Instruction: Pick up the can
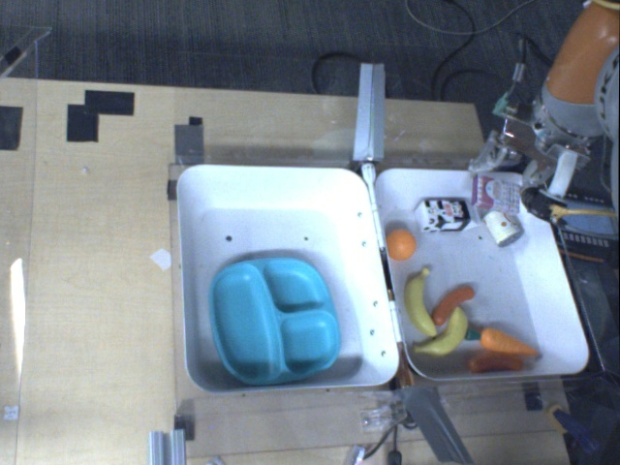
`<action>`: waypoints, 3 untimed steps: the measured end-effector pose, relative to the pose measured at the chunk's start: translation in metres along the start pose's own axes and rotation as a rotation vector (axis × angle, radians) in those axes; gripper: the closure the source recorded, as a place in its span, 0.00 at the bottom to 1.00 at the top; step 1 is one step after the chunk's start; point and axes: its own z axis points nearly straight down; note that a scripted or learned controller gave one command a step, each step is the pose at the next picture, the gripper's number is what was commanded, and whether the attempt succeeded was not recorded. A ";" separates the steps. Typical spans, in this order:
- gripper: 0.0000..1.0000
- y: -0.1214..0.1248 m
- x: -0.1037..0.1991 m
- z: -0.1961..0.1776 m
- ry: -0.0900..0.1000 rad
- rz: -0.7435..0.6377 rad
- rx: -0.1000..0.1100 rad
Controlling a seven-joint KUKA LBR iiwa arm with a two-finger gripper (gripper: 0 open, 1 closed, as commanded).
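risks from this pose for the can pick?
1. The can lies tipped at the right bin's top corner, against the wall; a finger may hit the rim.
2. The small black-and-white carton sits close beside it and could get pushed or grabbed instead.
3. The gripper hangs right over the can, so the camera can hardly confirm a grasp.
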 end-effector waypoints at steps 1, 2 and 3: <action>0.00 0.000 0.000 0.001 0.000 0.000 0.001; 0.00 -0.037 -0.041 0.089 0.000 0.033 0.002; 0.00 -0.041 -0.033 0.103 0.001 -0.522 -0.007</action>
